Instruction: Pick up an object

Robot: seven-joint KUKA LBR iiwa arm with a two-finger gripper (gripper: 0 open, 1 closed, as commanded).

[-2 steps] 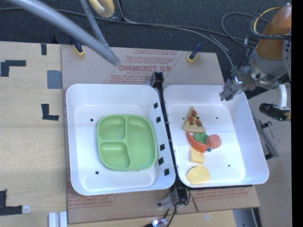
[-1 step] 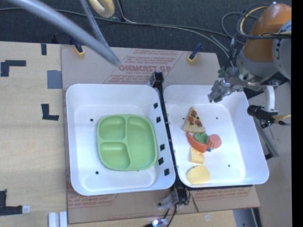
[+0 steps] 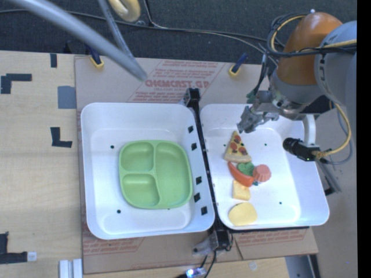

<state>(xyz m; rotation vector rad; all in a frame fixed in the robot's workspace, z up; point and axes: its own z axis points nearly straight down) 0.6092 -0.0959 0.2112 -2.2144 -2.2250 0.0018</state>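
The gripper [image 3: 248, 124] hung just above the pizza slice [image 3: 237, 147] in the right bin [image 3: 301, 178]. Whether it was spread or closed could not be told. A good pick would drop straight down, centred over the slice, clear of the toys below.

Gripper [image 3: 248, 124] hung over right bin [image 3: 307, 196], at 12 o'clock from pizza slice [image 3: 236, 147]. Below the slice lay carrot [image 3: 240, 174], pink piece [image 3: 262, 173], yellow block [image 3: 241, 191], yellow round [image 3: 243, 214]. Left bin [image 3: 98, 155] held green divided plate [image 3: 155, 174].
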